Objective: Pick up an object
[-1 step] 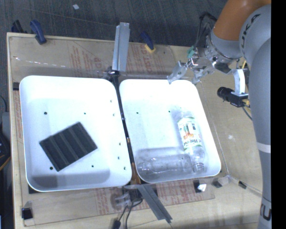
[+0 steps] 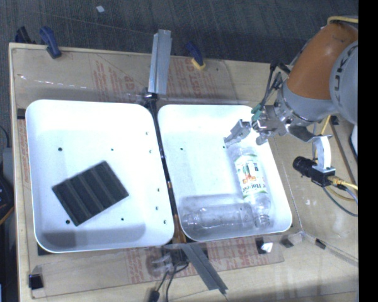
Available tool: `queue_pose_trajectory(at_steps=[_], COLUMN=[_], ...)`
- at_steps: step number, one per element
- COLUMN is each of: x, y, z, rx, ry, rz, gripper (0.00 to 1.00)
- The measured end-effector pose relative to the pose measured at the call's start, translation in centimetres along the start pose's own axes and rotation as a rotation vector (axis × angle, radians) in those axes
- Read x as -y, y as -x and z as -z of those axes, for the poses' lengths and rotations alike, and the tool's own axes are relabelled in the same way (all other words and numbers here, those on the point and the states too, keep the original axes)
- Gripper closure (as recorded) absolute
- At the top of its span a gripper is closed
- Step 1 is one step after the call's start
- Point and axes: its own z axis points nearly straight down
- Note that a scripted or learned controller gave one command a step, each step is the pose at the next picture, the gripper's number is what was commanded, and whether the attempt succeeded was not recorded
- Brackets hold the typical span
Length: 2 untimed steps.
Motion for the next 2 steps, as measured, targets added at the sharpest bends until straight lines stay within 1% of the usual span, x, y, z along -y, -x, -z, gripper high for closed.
queue_pose_trajectory(at_steps=[1, 2], x=[1.9, 1.2], y=[-6.1, 0.7], z=[5.6, -1.2], rx=[0.001, -0.001], ry=[0.006, -0.001], rz=[0.137, 0.021], gripper=[0.00, 0.00])
